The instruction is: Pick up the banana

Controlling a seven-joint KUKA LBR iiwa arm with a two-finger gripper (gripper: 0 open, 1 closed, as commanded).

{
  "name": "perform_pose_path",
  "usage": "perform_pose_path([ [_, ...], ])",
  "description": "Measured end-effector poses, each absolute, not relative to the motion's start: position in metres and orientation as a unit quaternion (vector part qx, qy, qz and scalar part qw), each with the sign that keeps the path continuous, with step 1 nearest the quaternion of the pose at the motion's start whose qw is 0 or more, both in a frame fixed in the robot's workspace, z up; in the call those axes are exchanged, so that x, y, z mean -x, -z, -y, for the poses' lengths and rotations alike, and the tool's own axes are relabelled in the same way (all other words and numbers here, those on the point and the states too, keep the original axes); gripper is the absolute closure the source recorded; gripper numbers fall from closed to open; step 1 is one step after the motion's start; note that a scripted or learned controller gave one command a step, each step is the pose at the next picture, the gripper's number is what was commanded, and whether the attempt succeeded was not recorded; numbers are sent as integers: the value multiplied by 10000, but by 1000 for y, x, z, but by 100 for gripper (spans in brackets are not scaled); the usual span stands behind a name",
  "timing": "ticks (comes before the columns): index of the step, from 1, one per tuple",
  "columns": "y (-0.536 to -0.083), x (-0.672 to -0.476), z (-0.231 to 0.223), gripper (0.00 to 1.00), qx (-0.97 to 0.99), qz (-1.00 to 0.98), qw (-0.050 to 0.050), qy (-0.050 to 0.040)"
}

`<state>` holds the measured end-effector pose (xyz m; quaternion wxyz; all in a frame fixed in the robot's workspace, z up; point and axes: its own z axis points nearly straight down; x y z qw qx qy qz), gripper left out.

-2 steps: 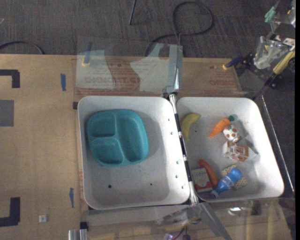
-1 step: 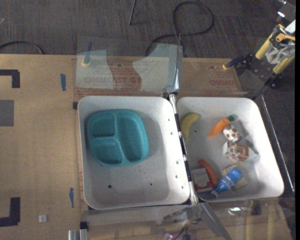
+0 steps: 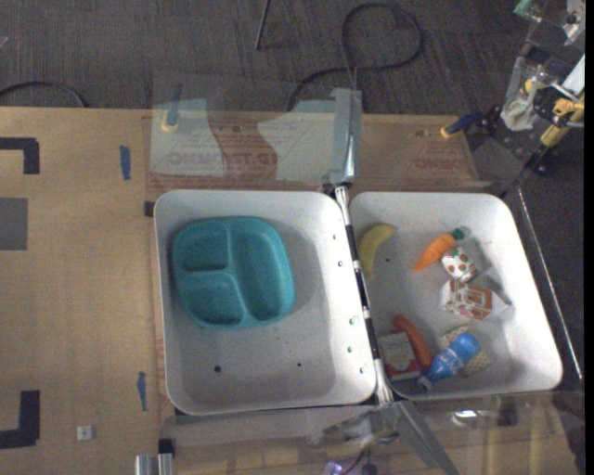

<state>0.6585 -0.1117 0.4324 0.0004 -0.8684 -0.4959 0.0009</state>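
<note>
The banana [image 3: 375,245] lies in the right bin [image 3: 520,232], against its left wall near the divider [image 3: 357,297] between both bins. Left of the divider, the left bin [image 3: 251,371] holds a teal sectioned plate [image 3: 232,271]; both bins rest on a brown cardboard-covered bench [image 3: 74,278], with dark carpet and black cables [image 3: 380,28] beyond. Gripper state: cannot be determined.
</note>
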Motion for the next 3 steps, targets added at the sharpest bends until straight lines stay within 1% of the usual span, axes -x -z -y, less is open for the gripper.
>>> perform_pose_path([
  [1,-436,-667,59,100,7124,7017,2,-2],
  [2,-436,-667,1,100,6399,7684,-1,1],
  [3,-373,-663,45,100,5656,8247,-8,4],
])
